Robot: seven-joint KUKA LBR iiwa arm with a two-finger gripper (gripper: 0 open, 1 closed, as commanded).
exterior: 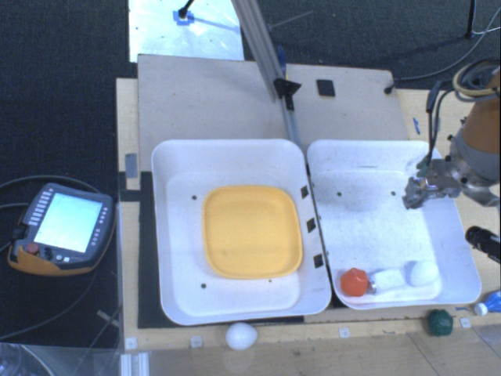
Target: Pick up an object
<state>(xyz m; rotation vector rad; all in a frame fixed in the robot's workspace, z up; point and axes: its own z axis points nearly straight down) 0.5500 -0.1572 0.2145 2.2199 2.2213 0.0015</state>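
Gripper (416,193) over right bin (368,163) far-right edge, grip state unclear, nothing visibly held. Orange ball (354,282) at near wall, touching white objects (403,276); crowding risks slipped grasp.

A pale wooden bench (129,210) topped by a grey board (211,100) is set on dark carpet (63,69), where a teach pendant (61,227) with a lit screen is laid beside black cables (16,190), and a bright reflective panel (184,18) is seen behind.
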